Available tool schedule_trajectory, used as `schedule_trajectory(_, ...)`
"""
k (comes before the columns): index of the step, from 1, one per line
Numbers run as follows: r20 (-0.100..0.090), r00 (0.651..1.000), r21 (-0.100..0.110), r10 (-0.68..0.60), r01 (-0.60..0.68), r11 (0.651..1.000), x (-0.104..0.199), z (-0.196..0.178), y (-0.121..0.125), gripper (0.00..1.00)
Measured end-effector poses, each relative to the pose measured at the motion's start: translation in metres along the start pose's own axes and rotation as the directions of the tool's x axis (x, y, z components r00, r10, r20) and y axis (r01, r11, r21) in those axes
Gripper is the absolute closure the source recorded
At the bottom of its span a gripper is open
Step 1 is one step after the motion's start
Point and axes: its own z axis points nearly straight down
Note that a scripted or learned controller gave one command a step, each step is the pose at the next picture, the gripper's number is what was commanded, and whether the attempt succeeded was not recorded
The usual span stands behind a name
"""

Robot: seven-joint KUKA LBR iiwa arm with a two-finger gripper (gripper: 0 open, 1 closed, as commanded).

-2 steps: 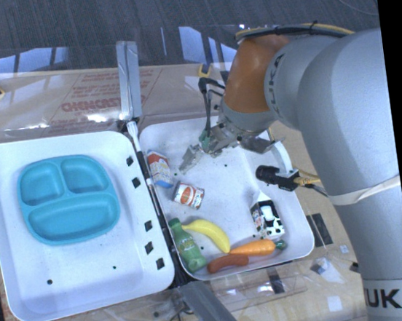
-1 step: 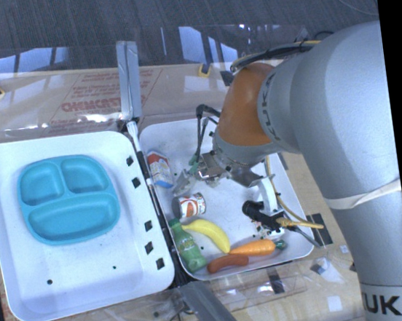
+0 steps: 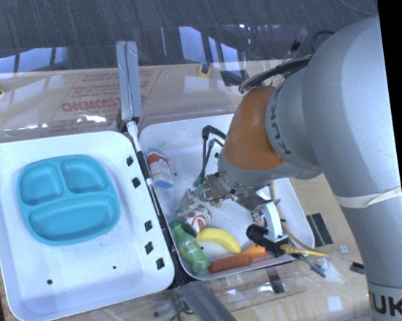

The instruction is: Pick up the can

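Observation:
A small white can with red and blue print (image 3: 160, 169) lies near the left wall of the right bin (image 3: 183, 133), toward the back. My gripper (image 3: 195, 196) hangs low over the middle of that bin, right and forward of the can and apart from it. Directly under the gripper tip sits a small red-and-white object (image 3: 199, 214); whether the gripper touches it cannot be made out. The grey arm with its orange band (image 3: 254, 142) covers the bin's right half.
The front of the right bin holds a green bottle (image 3: 188, 249), a yellow banana (image 3: 219, 239) and a red-orange sausage-shaped piece (image 3: 230, 263). The left bin (image 3: 6, 240) holds a blue divided plate (image 3: 68, 198). A grey divider (image 3: 128, 77) stands between the bins at the back.

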Motion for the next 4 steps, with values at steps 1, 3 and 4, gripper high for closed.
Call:
schedule_trajectory(1, 0.001, 1.000, 0.000, -0.004, 0.004, 1.000, 0.000, -0.010, 0.000, 1.00)
schedule_trajectory(3, 0.001, 0.977, 0.000, -0.213, 0.213, 0.977, 0.041, -0.142, 0.029, 1.00)
schedule_trajectory(4, 0.001, 0.977, 0.000, -0.213, 0.213, 0.977, 0.041, -0.143, 0.029, 0.00)
